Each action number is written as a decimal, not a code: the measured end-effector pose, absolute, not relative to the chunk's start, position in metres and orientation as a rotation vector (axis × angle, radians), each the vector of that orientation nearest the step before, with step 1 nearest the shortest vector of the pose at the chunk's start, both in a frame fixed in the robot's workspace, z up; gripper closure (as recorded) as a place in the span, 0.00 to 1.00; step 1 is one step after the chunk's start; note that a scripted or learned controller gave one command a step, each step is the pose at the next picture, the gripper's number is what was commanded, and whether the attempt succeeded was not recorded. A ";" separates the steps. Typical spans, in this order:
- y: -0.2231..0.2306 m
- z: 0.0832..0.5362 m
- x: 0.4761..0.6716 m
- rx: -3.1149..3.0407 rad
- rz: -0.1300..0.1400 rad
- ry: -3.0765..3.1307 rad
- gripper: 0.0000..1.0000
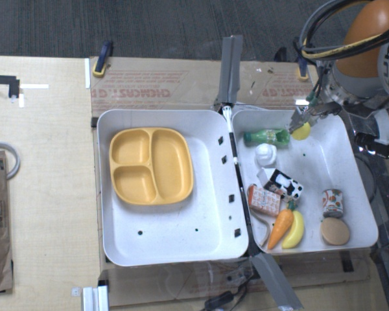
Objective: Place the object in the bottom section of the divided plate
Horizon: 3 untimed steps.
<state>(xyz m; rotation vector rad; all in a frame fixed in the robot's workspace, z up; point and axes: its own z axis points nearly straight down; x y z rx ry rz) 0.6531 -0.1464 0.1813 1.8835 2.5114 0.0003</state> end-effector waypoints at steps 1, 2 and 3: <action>-0.065 0.191 0.588 2.018 -0.002 2.408 1.00; -0.008 0.191 0.524 1.873 -0.004 2.524 1.00; 0.007 0.190 0.517 1.903 -0.005 2.503 1.00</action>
